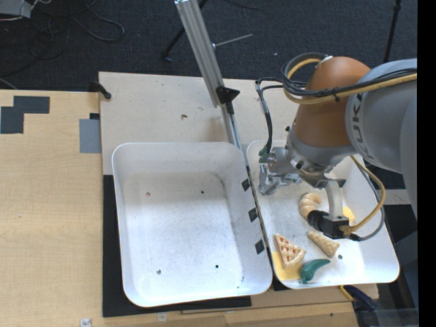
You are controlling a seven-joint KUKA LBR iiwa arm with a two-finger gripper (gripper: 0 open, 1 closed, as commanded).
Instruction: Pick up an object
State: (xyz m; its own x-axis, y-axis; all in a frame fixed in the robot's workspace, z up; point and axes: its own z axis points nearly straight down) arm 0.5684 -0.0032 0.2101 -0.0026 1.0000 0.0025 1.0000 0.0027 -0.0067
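Toy food pieces lie scattered in the right bin [381, 268]: a waffle-like wedge [289, 249] near its front left, a green piece [313, 269] just beside it at the front rim, a cone-shaped piece [323, 242] to their right, and a pale croissant-like piece [310, 201] further back. All look small, light and rigid, probably smooth plastic that could slip; the wedge's flat edges seem the surest place to pinch. The gripper [269, 180] hangs over the bin's back left part, apart from every piece; whether it is open or closed cannot be told. The left bin [136, 157] sits alongside on the desk [48, 203].
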